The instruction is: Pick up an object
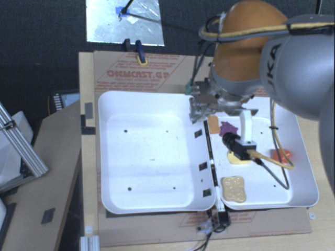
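My gripper (200, 110) hangs low over the back left corner of the right bin (301, 179), close to the divider between the two bins. Just to its right lie a small orange piece (213, 123) and a purple object (227, 127). A flat yellow disc (239, 159) lies in the middle of that bin, partly covered by the robot's gear. A tan waffle-like biscuit (233, 188) lies near the bin's front left corner. A red-orange object (281, 155) sits toward the right wall. The arm's body hides the bin's back part.
The left bin (146, 150) stands beside the right one, with a narrow black-marked divider (208, 156) between them. Both rest on a cardboard sheet (136, 72). A foil square (124, 13) lies behind, and metal framing (18, 145) stands at the far left.
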`<action>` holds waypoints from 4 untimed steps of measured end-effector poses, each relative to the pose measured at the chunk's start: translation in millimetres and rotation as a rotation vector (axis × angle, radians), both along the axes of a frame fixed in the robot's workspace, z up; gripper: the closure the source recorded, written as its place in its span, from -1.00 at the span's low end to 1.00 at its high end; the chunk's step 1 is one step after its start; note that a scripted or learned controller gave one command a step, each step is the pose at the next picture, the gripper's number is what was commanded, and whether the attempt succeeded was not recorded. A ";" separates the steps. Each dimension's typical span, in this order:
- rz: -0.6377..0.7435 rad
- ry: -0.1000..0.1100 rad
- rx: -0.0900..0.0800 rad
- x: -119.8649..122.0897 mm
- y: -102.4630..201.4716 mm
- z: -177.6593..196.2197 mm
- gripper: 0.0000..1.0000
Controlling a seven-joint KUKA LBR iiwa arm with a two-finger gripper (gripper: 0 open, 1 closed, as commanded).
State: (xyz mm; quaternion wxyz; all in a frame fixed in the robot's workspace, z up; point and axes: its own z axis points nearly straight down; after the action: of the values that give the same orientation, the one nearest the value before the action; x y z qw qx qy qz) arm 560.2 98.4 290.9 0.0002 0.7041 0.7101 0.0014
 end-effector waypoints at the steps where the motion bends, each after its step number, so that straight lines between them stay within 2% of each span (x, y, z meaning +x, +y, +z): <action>1: -0.015 0.002 -0.003 -60.0 -77.5 15.7 1.00; 2: -0.002 -0.009 0.000 -42.1 -47.2 95.6 1.00; 3: 0.002 -0.001 0.001 -74.5 15.0 104.3 1.00; 4: 0.001 -0.002 0.001 -73.7 69.5 127.5 1.00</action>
State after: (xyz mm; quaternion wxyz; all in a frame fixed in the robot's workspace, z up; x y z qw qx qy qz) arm 486.6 167.9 418.4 0.0005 0.7038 0.7104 0.0023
